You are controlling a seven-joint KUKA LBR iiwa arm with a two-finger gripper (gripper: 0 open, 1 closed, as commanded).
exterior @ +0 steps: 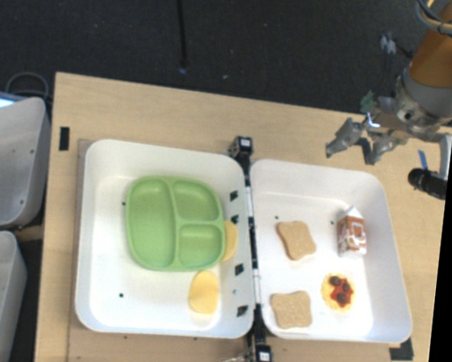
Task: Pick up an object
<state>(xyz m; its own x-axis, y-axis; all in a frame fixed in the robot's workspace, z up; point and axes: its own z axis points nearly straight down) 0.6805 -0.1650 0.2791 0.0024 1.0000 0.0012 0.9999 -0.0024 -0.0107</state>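
Brown bread slice [295, 240] lies well below the open, empty tool [357, 145].

Pale wooden bench [161, 112] – dark carpeted floor [107, 16] behind (grey seats [0, 167] left).

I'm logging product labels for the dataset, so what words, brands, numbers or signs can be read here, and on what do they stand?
None can be read.
The small carton in the right bin: brown and white print on its face, too small and blurred to read.
The green divided plate, the two bread slices and the claw: no lettering visible.
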